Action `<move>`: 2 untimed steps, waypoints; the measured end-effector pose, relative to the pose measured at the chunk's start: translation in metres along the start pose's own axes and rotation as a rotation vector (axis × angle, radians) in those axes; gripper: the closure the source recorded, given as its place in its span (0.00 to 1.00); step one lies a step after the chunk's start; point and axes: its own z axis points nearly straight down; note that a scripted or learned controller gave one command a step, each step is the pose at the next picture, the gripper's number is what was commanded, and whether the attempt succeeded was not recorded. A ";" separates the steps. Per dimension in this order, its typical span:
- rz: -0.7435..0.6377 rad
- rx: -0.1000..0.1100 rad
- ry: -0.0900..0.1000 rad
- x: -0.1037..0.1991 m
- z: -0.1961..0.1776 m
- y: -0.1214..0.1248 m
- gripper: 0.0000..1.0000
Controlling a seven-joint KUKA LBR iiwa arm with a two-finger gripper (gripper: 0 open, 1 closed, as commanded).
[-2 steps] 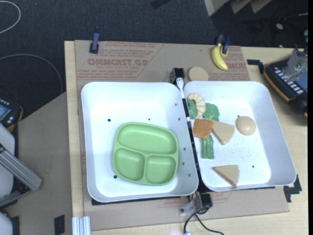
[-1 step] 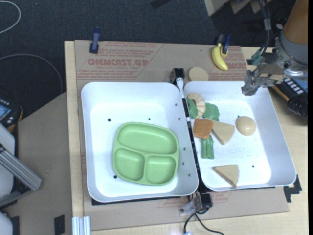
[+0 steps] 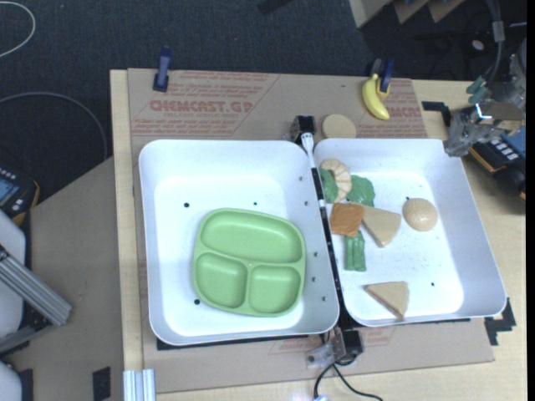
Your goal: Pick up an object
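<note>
Though small, round tan object

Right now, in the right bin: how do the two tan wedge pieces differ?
The upper wedge lies mid-bin, touching the orange-brown piece in the food cluster; the lower wedge sits alone near the front wall of the right bin. The upper wedge looks paler; the lower wedge shows a darker edge. Both are tan, flat and roughly triangular.
</note>
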 end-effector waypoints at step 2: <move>-0.007 0.019 0.008 0.040 0.262 0.093 1.00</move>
